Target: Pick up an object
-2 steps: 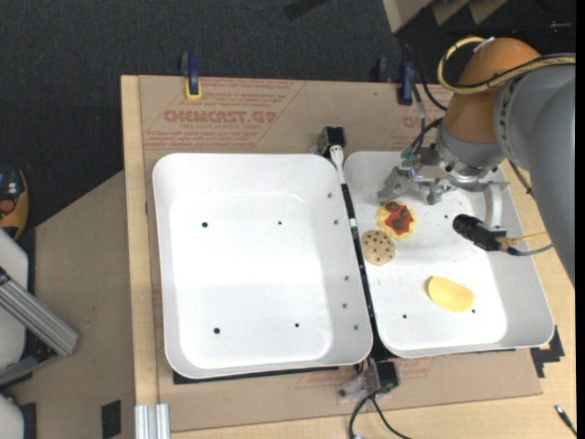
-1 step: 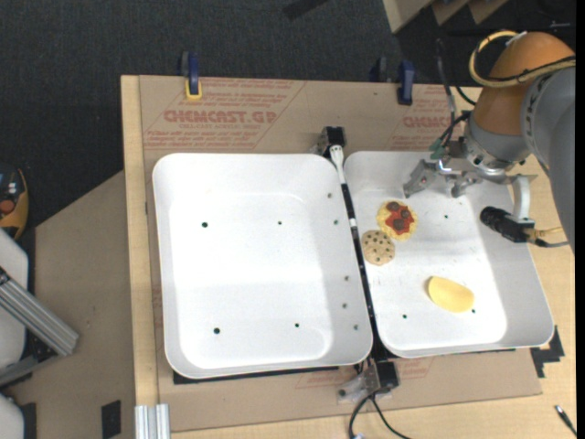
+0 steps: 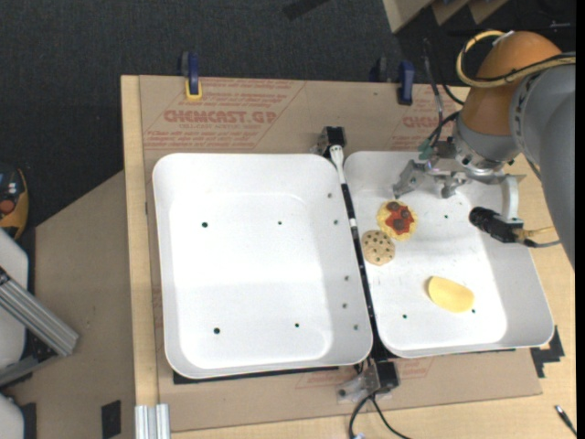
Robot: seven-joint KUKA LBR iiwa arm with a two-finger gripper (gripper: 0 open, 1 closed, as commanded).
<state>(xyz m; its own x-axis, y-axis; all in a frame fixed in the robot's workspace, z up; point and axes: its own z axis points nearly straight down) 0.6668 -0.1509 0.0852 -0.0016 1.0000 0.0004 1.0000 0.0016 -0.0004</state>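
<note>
Brown bench board (image 3: 228, 108), dark carpet (image 3: 82, 26), two white bins (image 3: 247, 254)

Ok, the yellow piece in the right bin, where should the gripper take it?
Probably straight down from above, fingers closing across the short width of the yellow piece. It lies flat and oval, apart from the cookie and the bin wall, so both long sides look free.

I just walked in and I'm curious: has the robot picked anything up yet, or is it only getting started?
Nothing looks picked up yet. All three items lie on the floor of the right bin: a red-topped pastry, a cookie and a yellow piece. The gripper hangs over that bin's far end, just beyond the pastry, with nothing seen in it. Still left: come down on an item, grip it and lift.
</note>
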